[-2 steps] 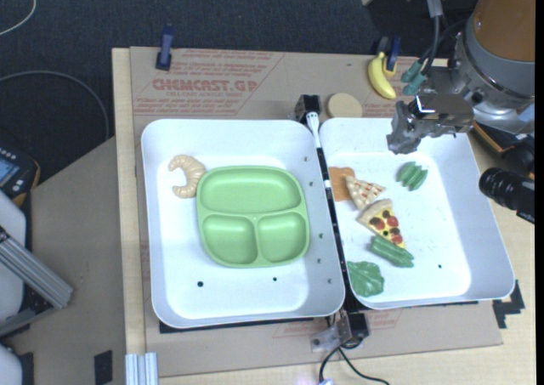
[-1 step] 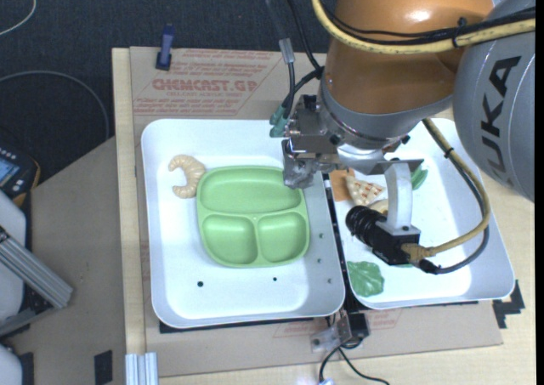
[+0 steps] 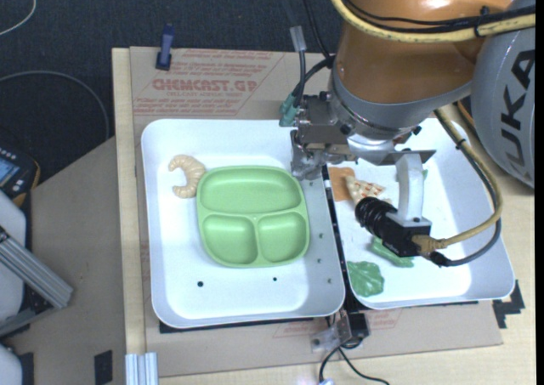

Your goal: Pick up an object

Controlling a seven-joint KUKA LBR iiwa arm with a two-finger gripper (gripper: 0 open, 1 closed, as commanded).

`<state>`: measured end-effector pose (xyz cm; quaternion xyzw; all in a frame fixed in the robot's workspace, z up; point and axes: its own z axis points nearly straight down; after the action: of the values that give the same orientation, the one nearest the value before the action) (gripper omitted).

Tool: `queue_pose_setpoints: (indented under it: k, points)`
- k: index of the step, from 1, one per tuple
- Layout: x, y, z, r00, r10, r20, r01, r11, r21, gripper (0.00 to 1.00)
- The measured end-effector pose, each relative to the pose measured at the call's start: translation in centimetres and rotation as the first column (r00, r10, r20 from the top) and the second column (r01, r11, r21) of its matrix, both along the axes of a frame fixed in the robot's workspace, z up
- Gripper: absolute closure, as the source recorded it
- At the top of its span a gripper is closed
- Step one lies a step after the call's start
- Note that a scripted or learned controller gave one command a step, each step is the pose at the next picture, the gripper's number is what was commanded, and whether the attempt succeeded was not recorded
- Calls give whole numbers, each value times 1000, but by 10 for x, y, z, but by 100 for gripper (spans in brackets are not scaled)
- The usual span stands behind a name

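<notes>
The grey-and-orange arm's two-finger gripper (image 3: 340,172) hung low over the inner edge of the right shallow white bin (image 3: 476,205), just beside the divide between the two bins. Its tip was lost behind the wrist housing and cabling, so whether it had closed, or had hold of anything, could not be told.

Nearest the gripper, just to its right and partly beneath the wrist, lay an orange-and-tan flat food-shaped piece (image 3: 350,184); only a corner of it showed. Further toward the camera on the same side lay a green leaf-shaped soft toy (image 3: 366,277) on the bin floor, well clear of the tool. A black cylindrical fitting (image 3: 382,219) on the arm's cable run overhung the bin between these two and hid what lay under it.

Across the divide, to the gripper's left, sat a light green three-compartment plastic plate (image 3: 252,216) in the left shallow white bin (image 3: 161,205), and beyond it a beige crescent-shaped pastry toy (image 3: 187,174), the farthest from the tool.

Judgement: the step in hand looked like the descent or close onto the orange-and-tan piece. The next move called for a confirmed closure, then a straight lift; nothing yet showed an object raised.
</notes>
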<state>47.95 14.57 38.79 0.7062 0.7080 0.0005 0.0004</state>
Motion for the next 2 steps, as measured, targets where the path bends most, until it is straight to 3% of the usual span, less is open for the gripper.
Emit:
queue_pose_setpoints:
  k: [2]
  points:
    - [1,1,20,1000,3,3,-3,1000,0,100]
